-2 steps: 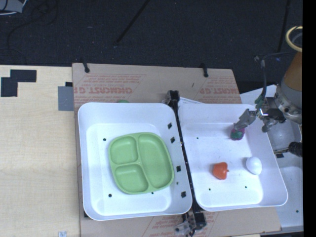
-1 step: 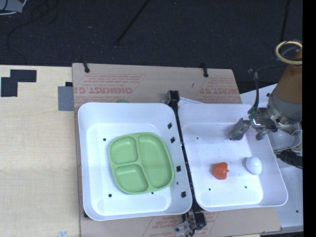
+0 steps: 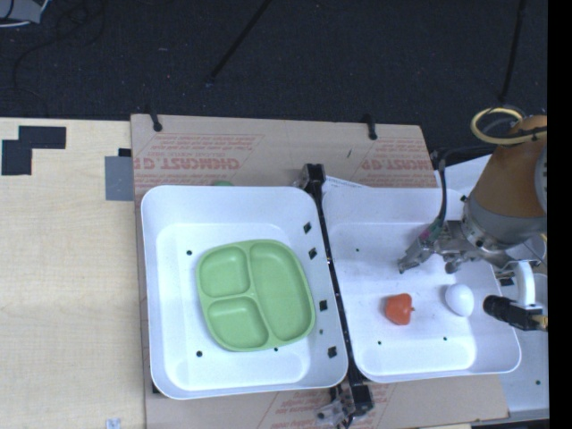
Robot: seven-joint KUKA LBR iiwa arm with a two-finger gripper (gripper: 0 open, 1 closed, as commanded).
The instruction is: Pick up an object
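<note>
- Camera view: arm reaches into the right bin point(image 3: 375, 239) from the table's right edge; gripper point(image 3: 438, 256) hovers low over that bin's far half.
- Fingers look spread, metal tips splayed, nothing between them.
- Candidate objects, both lying free on the right bin's floor: a red-orange lump point(image 3: 399, 308) near the middle, a white egg-like ball point(image 3: 459, 299) toward the right wall. Both sit just nearer the front edge than the gripper.
- Progress, as judged: nothing grasped, nothing lifted. Left to do: line up over one object, descend, close, raise.
- Left bin point(image 3: 170, 239) holds a green divided plate point(image 3: 255, 293), flat.
- Bins rest on a cardboard sheet point(image 3: 268, 150) over a pale wood table point(image 3: 63, 284).
- Beyond the far edge: dark carpet, loose cables.
</note>
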